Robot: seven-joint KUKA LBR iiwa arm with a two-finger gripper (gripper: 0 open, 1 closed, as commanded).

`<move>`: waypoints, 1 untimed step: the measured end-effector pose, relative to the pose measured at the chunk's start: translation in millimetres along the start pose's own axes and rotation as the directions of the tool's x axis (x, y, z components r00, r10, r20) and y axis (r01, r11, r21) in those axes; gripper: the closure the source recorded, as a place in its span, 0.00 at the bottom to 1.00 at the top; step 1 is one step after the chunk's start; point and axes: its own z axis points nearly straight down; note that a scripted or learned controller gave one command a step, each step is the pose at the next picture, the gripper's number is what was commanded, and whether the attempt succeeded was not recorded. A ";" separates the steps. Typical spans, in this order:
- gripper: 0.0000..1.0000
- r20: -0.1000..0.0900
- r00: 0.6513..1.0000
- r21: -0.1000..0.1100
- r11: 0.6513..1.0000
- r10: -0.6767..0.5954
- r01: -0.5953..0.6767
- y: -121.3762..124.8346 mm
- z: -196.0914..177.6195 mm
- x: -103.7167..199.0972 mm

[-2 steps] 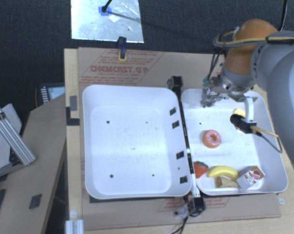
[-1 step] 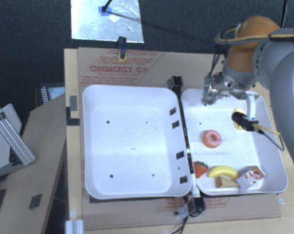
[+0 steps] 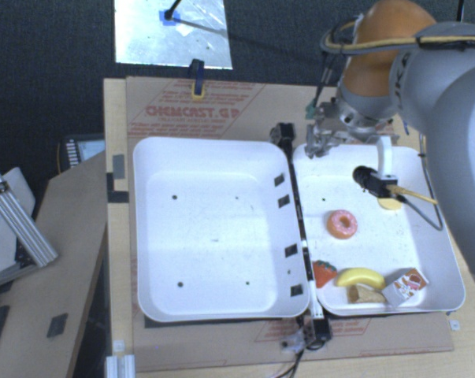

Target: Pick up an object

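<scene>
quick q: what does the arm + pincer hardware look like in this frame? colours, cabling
The arm is smooth, rounded light grey, with a glossy orange band above the wrist. Thin cables, one yellowish, loop around that band. Below it sits a metallic silver wrist section, and the small pincer is grey metal with fine wiring around it.

Pink doughnut (image 3: 342,224), yellow banana (image 3: 360,276), white bins (image 3: 213,152)

Robotics lab: KUKA arm (image 3: 426,61) over two white bins (image 3: 213,152) on cardboard-covered bench (image 3: 198,105), alu framing (image 3: 16,219) nearby.
</scene>
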 end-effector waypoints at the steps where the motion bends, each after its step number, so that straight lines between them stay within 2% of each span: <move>1: 1.00 -0.002 1.000 0.005 1.000 -0.002 0.002 -5.0 4.1 85.7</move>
